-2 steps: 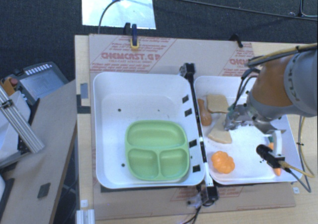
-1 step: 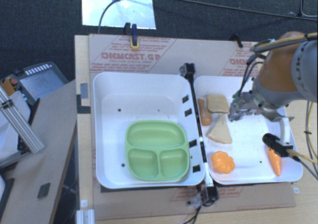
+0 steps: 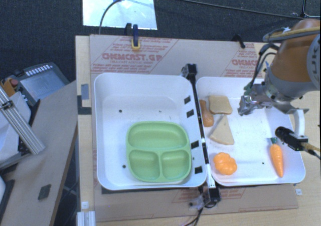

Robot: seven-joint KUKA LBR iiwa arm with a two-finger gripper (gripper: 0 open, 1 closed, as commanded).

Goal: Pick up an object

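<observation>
In the right bin (image 3: 251, 177) lie several toy foods. A square tan bread slice (image 3: 219, 103) is at the back left, with a pale wedge-shaped slice (image 3: 222, 133) just in front of it. An orange sausage (image 3: 206, 114) lies along the bin's left wall. A round orange fruit (image 3: 224, 164) sits at the front left, and a carrot (image 3: 277, 159) at the front right. My gripper (image 3: 246, 105) hangs over the middle back of this bin, just right of the square bread slice and apart from it.
The left bin (image 3: 108, 120) holds a green divided plate (image 3: 158, 151) at its front. A black divider with clips (image 3: 196, 125) runs between the bins. The arm's orange band (image 3: 296, 57) rises at the right edge.
</observation>
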